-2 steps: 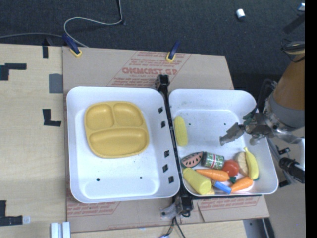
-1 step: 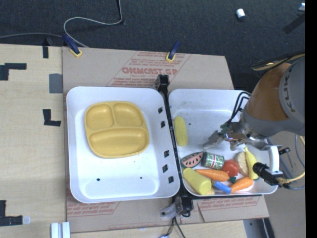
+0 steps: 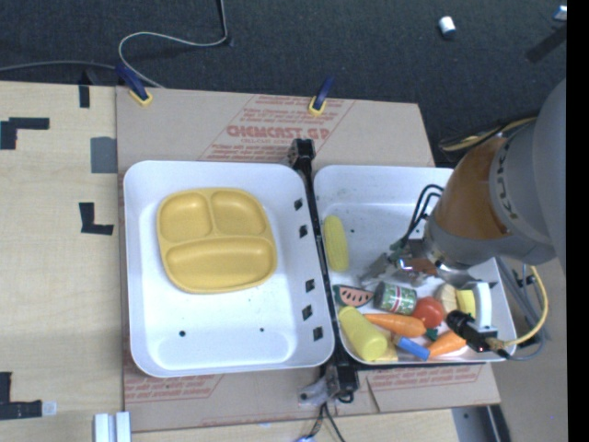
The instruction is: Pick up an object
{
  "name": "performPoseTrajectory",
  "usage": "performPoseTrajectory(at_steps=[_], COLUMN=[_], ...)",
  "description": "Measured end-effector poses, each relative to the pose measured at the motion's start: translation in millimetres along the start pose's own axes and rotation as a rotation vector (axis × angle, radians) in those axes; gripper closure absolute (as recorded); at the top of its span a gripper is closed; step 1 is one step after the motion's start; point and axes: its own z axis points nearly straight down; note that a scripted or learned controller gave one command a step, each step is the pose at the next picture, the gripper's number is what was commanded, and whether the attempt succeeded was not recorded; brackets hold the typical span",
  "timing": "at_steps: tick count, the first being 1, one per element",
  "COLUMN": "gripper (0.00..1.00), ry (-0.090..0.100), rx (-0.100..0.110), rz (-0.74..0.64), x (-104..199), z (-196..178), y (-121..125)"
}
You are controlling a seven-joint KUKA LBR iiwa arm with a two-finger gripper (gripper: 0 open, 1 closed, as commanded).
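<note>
My gripper [image 3: 391, 267] is low inside the right bin [image 3: 386, 196], just above a green can [image 3: 398, 297] that lies on its side. Left of the can is a watermelon slice [image 3: 353, 295], and a yellow corn cob [image 3: 336, 242] lies along the bin's left wall. At the front of the bin lie a yellow squash-like piece [image 3: 362, 333], a carrot [image 3: 396, 322], a red tomato [image 3: 429, 311], a small blue piece [image 3: 414, 346] and an orange piece [image 3: 446, 343]. Nothing is visibly held by the gripper.
The left bin [image 3: 147, 274] holds a yellow divided plate [image 3: 217, 239]. A black divider [image 3: 313, 247] runs between the bins. The arm's orange band [image 3: 469, 201] and grey body cover the right bin's right side, with cables [image 3: 529, 311] hanging beside it.
</note>
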Motion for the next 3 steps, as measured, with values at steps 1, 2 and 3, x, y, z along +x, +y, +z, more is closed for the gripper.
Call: performPoseTrajectory(at_steps=[1, 2, 3], gripper=[1.0, 0.0, 0.0], ry=[0.0, 0.0, -0.001], rx=[-0.002, -0.002, -0.002], rz=[0.0, 0.0, 0.0], x=[0.2, 0.2, -11.1], z=[-10.1, -10.0, -0.3], y=[0.8, 0.8, -42.7])
